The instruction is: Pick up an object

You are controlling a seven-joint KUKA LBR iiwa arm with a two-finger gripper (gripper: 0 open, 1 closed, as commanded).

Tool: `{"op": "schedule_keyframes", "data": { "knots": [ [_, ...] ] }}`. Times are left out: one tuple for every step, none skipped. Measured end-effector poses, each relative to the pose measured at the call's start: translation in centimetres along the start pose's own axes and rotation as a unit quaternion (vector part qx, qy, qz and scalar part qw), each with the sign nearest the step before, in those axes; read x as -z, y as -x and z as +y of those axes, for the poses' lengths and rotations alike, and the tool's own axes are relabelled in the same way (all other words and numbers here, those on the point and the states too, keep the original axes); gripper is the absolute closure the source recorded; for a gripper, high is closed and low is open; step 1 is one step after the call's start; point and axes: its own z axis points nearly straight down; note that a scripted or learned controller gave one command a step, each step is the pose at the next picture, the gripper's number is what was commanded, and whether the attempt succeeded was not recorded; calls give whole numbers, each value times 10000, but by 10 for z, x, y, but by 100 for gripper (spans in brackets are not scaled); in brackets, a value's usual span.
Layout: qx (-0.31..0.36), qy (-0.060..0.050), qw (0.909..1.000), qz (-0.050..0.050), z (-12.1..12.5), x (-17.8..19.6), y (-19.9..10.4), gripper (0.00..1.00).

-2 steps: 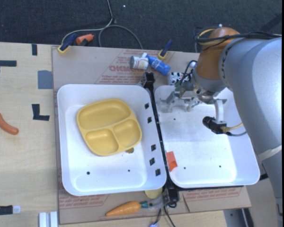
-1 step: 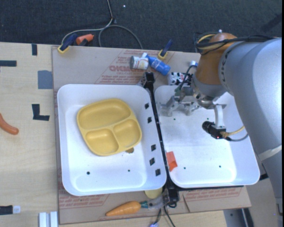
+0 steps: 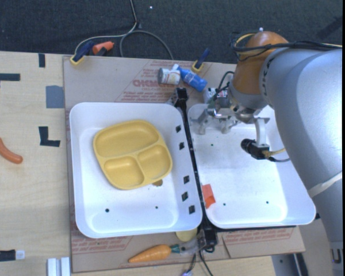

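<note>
Yellow divided plate [image 3: 132, 154] is lying flat inside the left bin [image 3: 126, 214], untouched, while the gripper [image 3: 211, 124] is hovering just beyond that bin's right wall, fingers apart and empty; the approach is judged pending, requiring travel over that wall onto the plate's rim.
</note>
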Motion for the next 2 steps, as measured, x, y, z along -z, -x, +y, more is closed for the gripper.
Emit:
{"op": "schedule_keyframes", "data": {
  "knots": [
    [4, 0, 10000, -5, -1, 10, 0, 100],
    [6, -2, 10000, -7, -1, 10, 0, 0]
  ]
}}
